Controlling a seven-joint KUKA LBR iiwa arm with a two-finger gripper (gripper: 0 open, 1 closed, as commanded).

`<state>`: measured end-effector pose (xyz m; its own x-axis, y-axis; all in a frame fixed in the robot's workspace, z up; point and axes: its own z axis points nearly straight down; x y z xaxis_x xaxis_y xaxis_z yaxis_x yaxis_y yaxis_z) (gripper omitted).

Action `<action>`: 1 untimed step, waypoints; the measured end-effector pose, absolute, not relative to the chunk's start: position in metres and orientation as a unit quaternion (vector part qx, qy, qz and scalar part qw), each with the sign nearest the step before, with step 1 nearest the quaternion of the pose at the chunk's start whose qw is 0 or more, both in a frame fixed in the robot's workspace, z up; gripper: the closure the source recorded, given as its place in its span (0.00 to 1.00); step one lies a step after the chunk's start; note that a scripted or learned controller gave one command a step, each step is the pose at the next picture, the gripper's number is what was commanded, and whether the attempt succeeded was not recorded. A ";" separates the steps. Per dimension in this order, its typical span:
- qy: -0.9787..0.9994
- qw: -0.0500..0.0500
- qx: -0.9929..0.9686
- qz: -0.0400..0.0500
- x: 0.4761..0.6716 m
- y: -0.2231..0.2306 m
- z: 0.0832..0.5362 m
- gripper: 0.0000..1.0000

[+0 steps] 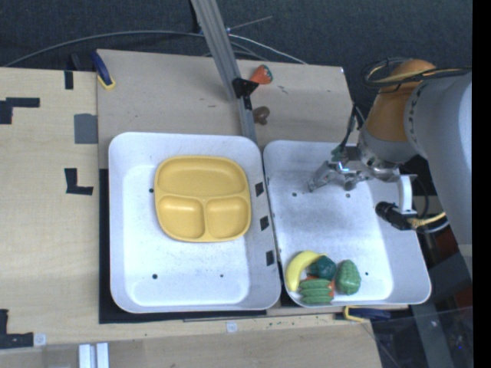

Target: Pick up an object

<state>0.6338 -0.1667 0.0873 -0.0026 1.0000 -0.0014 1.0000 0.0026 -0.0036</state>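
Observation:
In the right bin (337, 228), a small cluster of toy food lies at the near edge: a yellow banana (300, 265), a dark green piece (323, 267), a green ridged vegetable (348, 277) and a green-and-red piece (315, 289). My gripper (322, 179) hangs over the far part of the same bin, well away from the cluster, its fingers pointing left and spread apart with nothing between them.
The left bin (130, 205) holds a yellow three-compartment tray (202, 198). A grey metal pole (219, 41) slants across the back, with an orange clamp (261, 73) beside it. The arm's grey body (437, 144) and cables crowd the right side.

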 end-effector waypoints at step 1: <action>-0.709 0.000 -0.706 0.002 0.634 -0.166 0.098 1.00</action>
<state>0.6342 -0.1661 0.0984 -0.0045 1.0000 -0.0017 1.0000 0.0045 -0.0029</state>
